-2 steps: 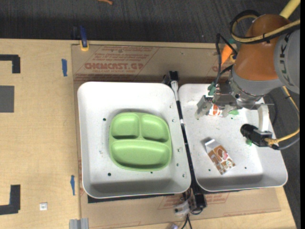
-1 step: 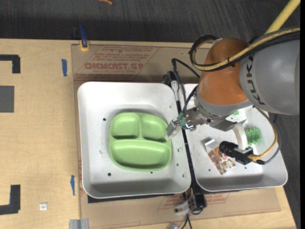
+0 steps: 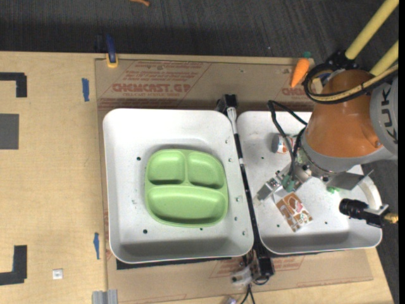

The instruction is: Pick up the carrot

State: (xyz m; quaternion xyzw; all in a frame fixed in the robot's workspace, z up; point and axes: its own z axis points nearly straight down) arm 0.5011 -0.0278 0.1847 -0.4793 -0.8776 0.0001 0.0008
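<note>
A pale wooden bench (image 3: 50, 189) fills the left and lower frame, marked with black tape corners (image 3: 16, 84) at the left edge. Dark carpeted floor (image 3: 209, 14) runs across the top, dimly lit.

My two bins (image 3: 126, 189) look like smooth white plastic with a soft sheen. The green divided plate (image 3: 186, 187) in the left one is matt plastic. Beneath them lies a flat brown cardboard sheet (image 3: 158, 81) on a pale, wood-look counter (image 3: 44, 189). My arm's orange band (image 3: 342, 122) is glossy. The carrot (image 3: 300, 71) looks like smooth orange plastic.
</note>
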